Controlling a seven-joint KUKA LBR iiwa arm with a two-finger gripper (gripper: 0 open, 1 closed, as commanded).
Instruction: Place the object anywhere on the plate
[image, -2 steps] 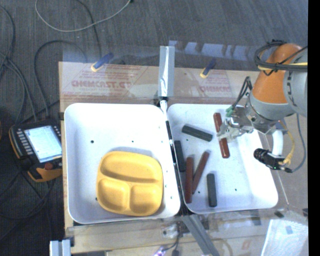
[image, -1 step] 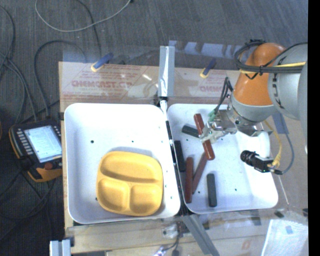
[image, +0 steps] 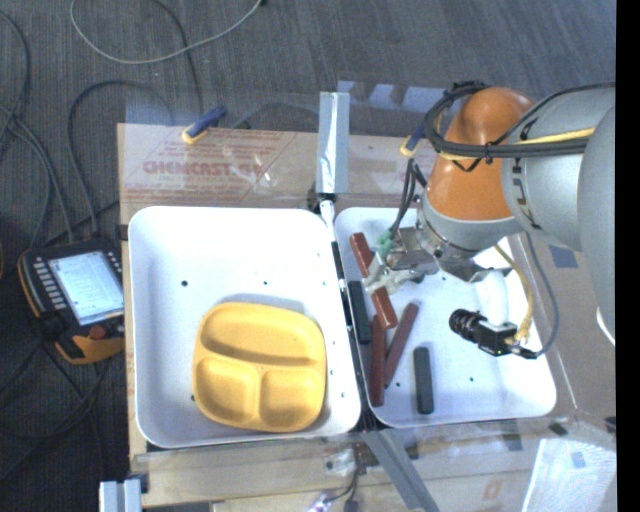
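A yellow plate (image: 262, 366) with three compartments lies in the left bin (image: 160, 240), and nothing lies on it. My gripper (image: 393, 268) hangs low in the upper left part of the right bin (image: 520, 400), over a cluster of brown bars. One brown bar (image: 361, 251) lies just to its left. Another brown bar (image: 383, 311) lies right below it, and a thinner brown stick (image: 399, 338) leans beside that one. The wrist hides what is directly under the gripper.
A black bar (image: 423, 379) lies near the right bin's front. A second dark bar (image: 355, 310) rests along that bin's left wall. A small green piece (image: 384, 240) peeks out by the gripper. A teach pendant (image: 75, 290) sits left of the bench.
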